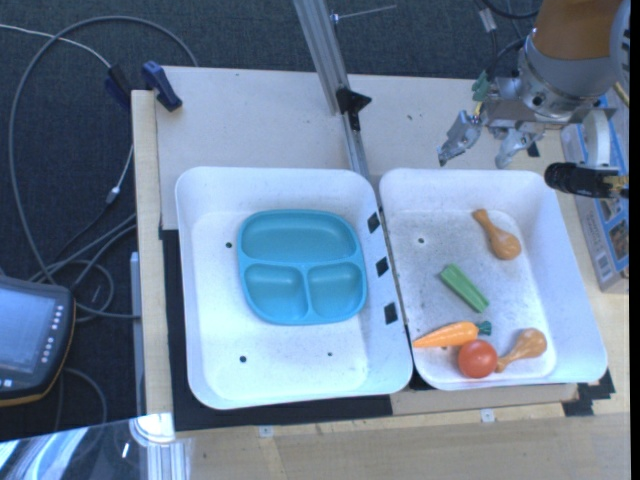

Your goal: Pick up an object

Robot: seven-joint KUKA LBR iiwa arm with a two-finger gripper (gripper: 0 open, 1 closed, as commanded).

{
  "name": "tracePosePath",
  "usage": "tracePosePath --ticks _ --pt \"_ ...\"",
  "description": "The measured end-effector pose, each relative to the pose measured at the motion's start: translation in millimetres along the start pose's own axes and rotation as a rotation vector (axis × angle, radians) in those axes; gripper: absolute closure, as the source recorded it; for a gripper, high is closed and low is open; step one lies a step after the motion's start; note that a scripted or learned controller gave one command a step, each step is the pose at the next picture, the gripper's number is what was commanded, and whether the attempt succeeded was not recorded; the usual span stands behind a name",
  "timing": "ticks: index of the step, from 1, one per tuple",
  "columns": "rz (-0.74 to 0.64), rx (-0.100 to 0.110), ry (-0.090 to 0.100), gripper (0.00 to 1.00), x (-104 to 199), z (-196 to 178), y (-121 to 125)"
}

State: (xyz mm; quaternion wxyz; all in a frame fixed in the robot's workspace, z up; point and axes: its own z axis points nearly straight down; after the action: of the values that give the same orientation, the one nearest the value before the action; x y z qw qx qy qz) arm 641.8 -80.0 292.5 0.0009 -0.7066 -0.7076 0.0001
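Toy food lies in the right bin [570, 268]: a green stick [463, 287] mid-floor, a carrot [447, 335] and tomato [477, 359] near the front wall, two tan drumstick shapes [497, 235] [524, 346]. They look like light, stiff, smooth plastic, likely slippery. The green stick stands clear of the rest; pinching across its narrow width seems the safest hold. The gripper [488, 140] hangs above the bin's far rim, fingers spread apart, gripping and touching nothing. The left bin [200, 268] holds a blue divided plate [300, 265].
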Motion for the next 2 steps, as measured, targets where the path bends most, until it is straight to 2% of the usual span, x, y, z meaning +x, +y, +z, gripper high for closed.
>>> tracePosePath --ticks 1,2 --pt "0.0 0.0 0.0 0.0 0.0 0.0 0.0" --pt "0.001 0.005 0.0 0.0 6.0 44.0 -0.3"
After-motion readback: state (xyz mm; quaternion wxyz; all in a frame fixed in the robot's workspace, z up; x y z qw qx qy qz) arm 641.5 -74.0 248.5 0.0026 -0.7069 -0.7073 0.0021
